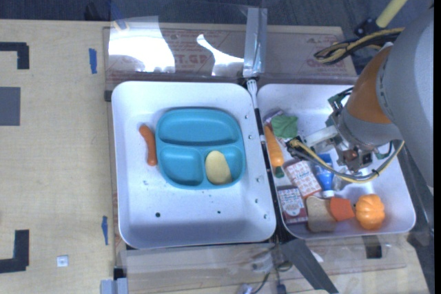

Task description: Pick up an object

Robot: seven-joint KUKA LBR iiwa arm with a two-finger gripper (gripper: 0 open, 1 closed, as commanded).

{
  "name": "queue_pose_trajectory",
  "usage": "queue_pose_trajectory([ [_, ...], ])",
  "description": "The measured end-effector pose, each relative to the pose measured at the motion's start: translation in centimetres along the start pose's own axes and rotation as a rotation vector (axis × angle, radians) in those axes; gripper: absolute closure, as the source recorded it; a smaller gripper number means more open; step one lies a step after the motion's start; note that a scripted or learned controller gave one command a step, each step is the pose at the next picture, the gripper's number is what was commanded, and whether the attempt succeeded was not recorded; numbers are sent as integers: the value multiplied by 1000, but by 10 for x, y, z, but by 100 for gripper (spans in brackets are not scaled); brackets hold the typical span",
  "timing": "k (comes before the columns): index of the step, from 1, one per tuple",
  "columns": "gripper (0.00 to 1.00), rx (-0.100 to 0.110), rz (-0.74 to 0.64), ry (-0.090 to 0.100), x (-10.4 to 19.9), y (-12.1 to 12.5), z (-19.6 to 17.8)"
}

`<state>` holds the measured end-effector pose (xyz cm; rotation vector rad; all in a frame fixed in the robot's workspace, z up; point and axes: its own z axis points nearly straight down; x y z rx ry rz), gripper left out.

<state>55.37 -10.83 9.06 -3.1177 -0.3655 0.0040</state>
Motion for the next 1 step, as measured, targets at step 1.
queue_pose_trajectory([
  [1,0,-2,32,4,71,14,4],
])
